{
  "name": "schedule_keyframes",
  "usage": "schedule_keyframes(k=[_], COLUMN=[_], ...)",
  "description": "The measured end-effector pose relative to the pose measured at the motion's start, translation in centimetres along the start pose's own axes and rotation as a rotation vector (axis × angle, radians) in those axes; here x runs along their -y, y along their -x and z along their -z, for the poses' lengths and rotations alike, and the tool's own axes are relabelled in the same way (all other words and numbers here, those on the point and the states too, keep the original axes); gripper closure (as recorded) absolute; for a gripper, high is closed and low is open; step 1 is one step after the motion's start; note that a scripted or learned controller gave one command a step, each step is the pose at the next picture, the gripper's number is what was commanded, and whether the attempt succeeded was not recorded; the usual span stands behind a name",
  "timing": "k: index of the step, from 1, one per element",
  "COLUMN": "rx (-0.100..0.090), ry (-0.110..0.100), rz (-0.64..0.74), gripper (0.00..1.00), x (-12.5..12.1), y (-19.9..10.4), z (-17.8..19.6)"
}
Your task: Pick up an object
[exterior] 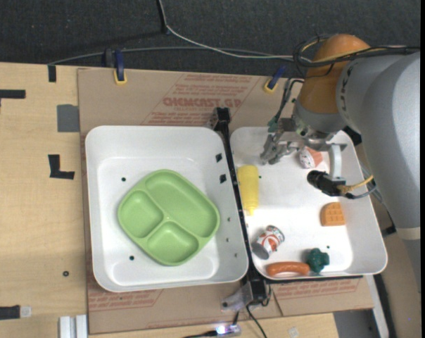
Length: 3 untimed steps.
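Camera view, looking down at a slant. Two white bins side by side: left bin [100,160] bearing a green divided plate [168,217], likely out of play; right bin [364,259] bearing every loose candidate. Yellow corn cob [248,187] lying lengthwise against the left wall. Nearer: a red-and-white can [269,239], then a sausage [287,267] beside a dark green broccoli-like piece [316,259] along the near wall. Orange waffle-like square [332,214] toward the right. Small red-and-white item [309,159] at the far end, too small to name.

Gripper [272,151] hanging low over the far left of the right bin, just beyond the corn. Nothing seen between the fingers; spread cannot be told. Probably lining up on the corn, closest target.
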State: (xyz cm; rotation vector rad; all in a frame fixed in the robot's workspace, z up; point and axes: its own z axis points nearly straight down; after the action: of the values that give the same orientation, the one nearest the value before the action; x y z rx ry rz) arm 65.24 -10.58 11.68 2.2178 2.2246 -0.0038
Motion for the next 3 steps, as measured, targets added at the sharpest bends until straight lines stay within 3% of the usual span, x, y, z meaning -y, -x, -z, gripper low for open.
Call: schedule_keyframes(k=[2, 3], rx=[-0.002, -0.003], ry=[0.004, -0.001], rz=[-0.001, 0.002], gripper=[1.00, 1.00], x=[0.6, 2.8], y=[0.5, -5.2], z=[8.8, 8.9])
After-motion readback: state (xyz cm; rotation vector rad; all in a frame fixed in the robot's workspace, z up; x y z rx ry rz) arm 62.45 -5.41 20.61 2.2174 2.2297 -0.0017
